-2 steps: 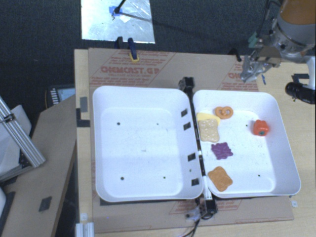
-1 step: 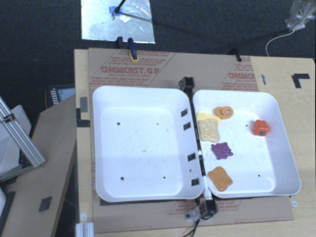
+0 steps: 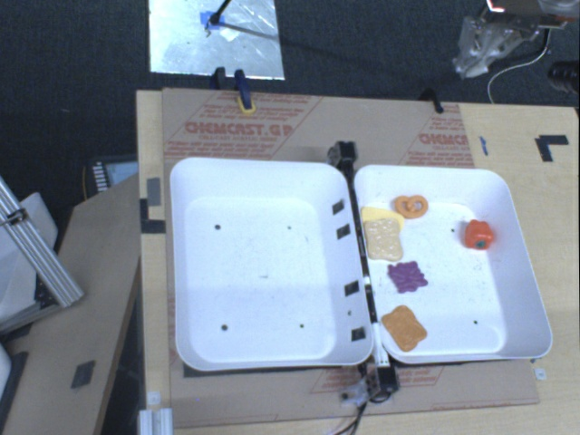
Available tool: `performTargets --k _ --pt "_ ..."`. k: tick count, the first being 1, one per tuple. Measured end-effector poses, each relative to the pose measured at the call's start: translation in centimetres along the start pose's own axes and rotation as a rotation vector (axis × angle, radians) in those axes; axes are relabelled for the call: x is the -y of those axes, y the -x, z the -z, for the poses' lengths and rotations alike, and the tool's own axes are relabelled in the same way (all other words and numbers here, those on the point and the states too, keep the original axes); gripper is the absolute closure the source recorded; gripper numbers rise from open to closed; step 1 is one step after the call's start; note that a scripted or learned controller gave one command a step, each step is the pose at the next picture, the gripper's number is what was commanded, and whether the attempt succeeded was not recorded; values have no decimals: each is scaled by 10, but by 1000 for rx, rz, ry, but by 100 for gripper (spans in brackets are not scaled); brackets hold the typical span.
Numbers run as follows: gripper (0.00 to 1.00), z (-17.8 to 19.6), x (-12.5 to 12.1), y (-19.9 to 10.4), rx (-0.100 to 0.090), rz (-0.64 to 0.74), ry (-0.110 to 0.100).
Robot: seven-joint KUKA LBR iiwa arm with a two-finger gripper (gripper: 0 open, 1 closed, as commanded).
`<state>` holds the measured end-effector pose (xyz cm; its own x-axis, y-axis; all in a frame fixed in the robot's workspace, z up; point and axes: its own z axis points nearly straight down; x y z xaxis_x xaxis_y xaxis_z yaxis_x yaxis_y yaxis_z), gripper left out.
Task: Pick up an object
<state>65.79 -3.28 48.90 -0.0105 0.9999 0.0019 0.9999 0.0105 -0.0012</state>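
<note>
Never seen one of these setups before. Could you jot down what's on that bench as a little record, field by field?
bench: two shallow white bins side by side, left bin, right bin
right bin contents: pretzel-shaped piece, pale bread-like slice, orange-red toy, purple cluster, tan piece
spacing: the slice lies by the wall between the bins; the orange-red toy sits apart, nearer the far wall
gripper: top right, over the dark floor beyond the bench, holding nothing visible
task status: nothing picked up yet

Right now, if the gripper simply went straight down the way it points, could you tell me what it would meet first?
Probably the dark floor. The gripper hangs at the top right, beyond the bench's far edge and short of the right bin, though depth is hard to judge.
</note>
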Motion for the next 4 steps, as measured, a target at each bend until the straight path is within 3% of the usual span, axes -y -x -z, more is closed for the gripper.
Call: performTargets --k 1,2,3,4 --pt "100 -25 -12 -109 -2 4 1" --pt "100 -50 55 -81 2 -12 -1" --pt "100 -93 116 -5 4 -18 -3" --pt "100 55 90 39 6 -13 22"
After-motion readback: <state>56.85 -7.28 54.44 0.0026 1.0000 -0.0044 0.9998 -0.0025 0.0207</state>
